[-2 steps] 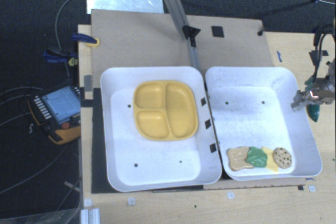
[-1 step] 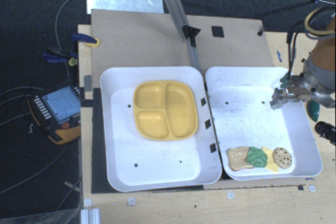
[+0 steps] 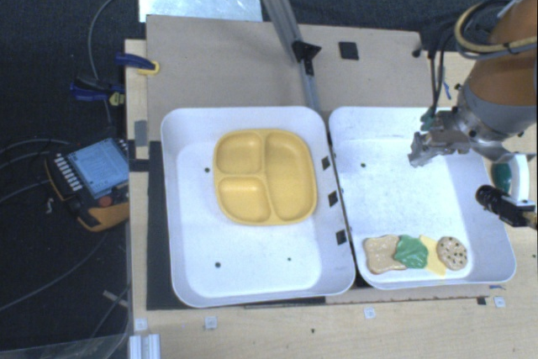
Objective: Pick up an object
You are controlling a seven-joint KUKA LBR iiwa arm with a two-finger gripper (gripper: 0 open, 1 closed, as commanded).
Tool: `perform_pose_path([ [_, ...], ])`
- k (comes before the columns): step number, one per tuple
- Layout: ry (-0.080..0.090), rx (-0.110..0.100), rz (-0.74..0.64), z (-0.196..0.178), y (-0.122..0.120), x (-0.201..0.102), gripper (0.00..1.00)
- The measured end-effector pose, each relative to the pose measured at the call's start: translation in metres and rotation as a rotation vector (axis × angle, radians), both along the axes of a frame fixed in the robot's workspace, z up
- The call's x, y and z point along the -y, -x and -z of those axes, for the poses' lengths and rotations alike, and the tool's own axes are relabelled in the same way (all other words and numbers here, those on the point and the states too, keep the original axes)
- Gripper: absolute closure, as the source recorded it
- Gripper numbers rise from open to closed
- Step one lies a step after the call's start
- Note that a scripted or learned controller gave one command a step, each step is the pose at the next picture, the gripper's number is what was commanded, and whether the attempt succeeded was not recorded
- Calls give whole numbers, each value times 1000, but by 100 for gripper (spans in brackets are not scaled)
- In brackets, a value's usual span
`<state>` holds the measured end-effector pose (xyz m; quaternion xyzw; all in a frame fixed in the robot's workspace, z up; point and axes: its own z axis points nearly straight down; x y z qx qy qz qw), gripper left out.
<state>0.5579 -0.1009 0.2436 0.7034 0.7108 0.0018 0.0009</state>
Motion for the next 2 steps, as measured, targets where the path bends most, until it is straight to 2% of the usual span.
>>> perform_pose_path([
  [2,0,0,0,2,-35,-117,100],
])
